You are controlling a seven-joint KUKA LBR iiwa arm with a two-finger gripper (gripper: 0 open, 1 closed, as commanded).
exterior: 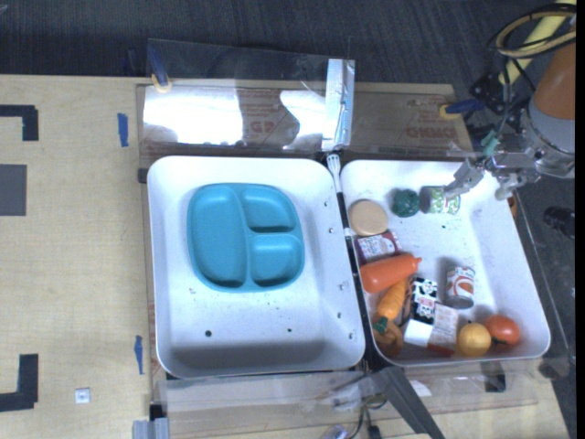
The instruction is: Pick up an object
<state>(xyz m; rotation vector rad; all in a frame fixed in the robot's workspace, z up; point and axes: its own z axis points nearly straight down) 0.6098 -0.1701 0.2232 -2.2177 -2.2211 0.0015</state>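
Gripper: you see it (471, 176) at the far right of the right bin, over the far rim, reaching in from the right. Whether it is spread or pressed together you cannot tell from this slant.
Arm: grey wrist with the orange band (556, 88) sits far right, outside the bin, with yellow cables (535, 27) looped above it.
Nearest things: a small speckled green-white piece (442, 199) lies just beside the gripper tip; you cannot tell if they touch. A dark green ball (406, 202) lies just left of it.
Right bin (530, 273): a tan disc (368, 216) at the far left wall; below it a small red-labelled packet (377, 245), then a carrot (390, 271) and a smaller orange piece (393, 302).
Near side: a black-and-white box (422, 300), a red-white can (461, 284), a white-red packet (433, 329), a yellow fruit (473, 338) and a tomato (503, 329) crowd the near right corner, touching or almost so.
In the way: the near pile is packed tight; the green ball and the speckled piece lie apart from it.
Left bin (174, 318): it holds a blue divided tray (245, 235), lying flat towards the far side.
Beyond: a clear sheet (247, 108) stands behind the left bin.
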